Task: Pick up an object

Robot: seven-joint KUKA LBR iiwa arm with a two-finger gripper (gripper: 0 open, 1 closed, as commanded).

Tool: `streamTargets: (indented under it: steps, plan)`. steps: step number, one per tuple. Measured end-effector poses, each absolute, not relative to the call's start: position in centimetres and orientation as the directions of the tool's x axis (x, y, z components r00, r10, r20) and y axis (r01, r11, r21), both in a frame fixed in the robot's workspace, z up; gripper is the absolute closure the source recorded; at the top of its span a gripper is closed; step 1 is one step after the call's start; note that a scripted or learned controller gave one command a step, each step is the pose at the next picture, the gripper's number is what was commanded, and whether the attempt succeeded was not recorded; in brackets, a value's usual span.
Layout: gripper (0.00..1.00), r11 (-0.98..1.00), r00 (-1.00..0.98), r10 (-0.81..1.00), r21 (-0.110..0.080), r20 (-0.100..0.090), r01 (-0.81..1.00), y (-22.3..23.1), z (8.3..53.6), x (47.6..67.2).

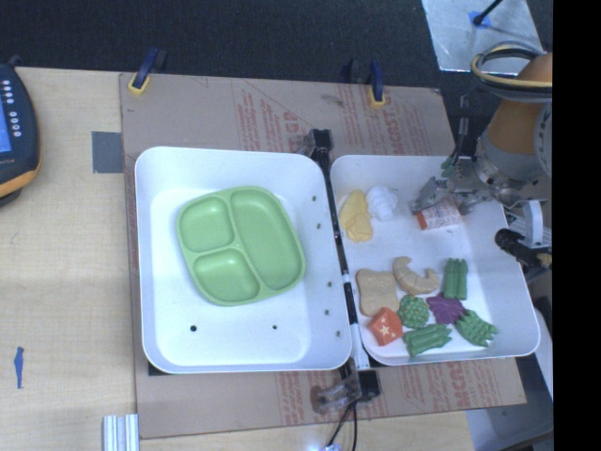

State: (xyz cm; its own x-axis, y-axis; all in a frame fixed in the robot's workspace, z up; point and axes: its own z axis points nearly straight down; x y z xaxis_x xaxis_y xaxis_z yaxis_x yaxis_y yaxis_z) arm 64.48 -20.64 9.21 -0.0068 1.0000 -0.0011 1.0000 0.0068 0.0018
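The left bin [150, 252] is holding a green divided plate [240, 244] at its centre. In the right bin [512, 280], toy foods are lying from 9 to 6 o'clock. At its 1 o'clock, the gripper [441, 200] is hanging over a small red-and-white packet [439, 218], seemingly touching it. Its fingers are looking spread to either side of the packet, not clamping it. The grasp step is judged in hand; next, the fingers need closing squarely before lifting.
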Motion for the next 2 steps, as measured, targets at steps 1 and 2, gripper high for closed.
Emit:
streamTargets:
  steps: [1,2]
  plan:
    - [1.0,0.007,-0.007,1.0,-0.003,-0.001,1.0,-20.8,10.3,64.3]
    - [1.0,0.009,-0.009,1.0,-0.002,0.001,1.0,-14.9,16.1,62.7]
